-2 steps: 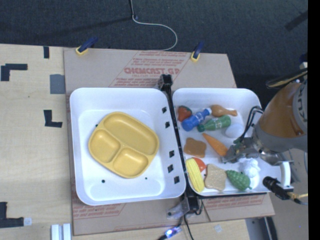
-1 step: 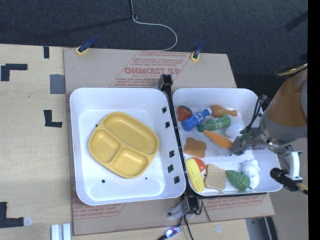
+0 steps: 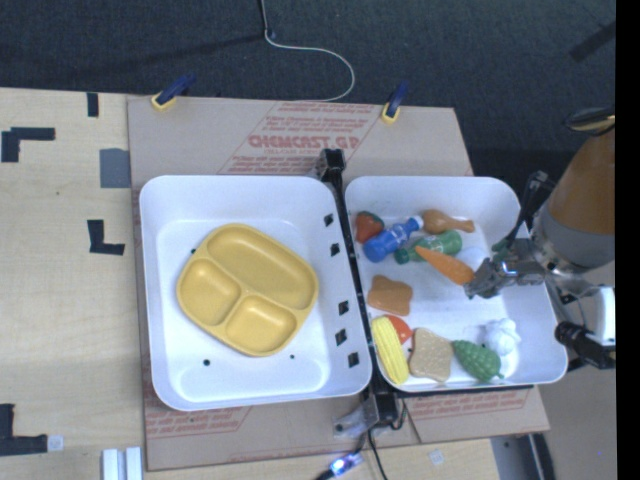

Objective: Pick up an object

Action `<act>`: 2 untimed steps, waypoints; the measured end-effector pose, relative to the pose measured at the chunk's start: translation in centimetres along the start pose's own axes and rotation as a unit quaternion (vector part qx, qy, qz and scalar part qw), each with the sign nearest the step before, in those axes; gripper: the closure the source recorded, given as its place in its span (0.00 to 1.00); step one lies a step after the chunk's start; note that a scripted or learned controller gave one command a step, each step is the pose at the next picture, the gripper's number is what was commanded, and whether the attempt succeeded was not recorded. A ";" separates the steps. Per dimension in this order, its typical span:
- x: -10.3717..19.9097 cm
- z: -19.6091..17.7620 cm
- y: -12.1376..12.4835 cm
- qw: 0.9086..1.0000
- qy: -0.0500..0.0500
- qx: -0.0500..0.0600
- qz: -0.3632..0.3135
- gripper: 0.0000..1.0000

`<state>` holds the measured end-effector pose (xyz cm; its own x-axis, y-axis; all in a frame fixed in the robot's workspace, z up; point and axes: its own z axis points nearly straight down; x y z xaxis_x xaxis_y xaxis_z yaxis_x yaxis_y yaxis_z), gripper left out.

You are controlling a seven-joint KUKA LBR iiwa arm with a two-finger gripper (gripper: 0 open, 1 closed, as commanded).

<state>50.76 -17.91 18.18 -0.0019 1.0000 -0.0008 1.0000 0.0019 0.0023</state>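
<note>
Camera view: arm [image 3: 585,203] reaches low over right bin [image 3: 500,196], beside carrot [image 3: 443,264].

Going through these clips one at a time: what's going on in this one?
A grey arm reaches in from the right, its gripper low over the right bin, beside the tip of an orange carrot. Nothing is visibly held. That bin holds toy foods: a blue bottle, a toast slice, corn and broccoli. The left bin holds a yellow divided plate.
</note>
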 end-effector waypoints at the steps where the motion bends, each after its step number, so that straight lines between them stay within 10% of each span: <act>1: 0.0 -4.5 0.1 1.000 0.000 0.000 0.000 1.00; 2: 5.5 -3.3 -0.2 1.000 0.001 0.003 -0.002 1.00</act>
<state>50.50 -12.42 21.45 -0.0057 1.0000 0.0018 1.0000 0.0057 -0.0030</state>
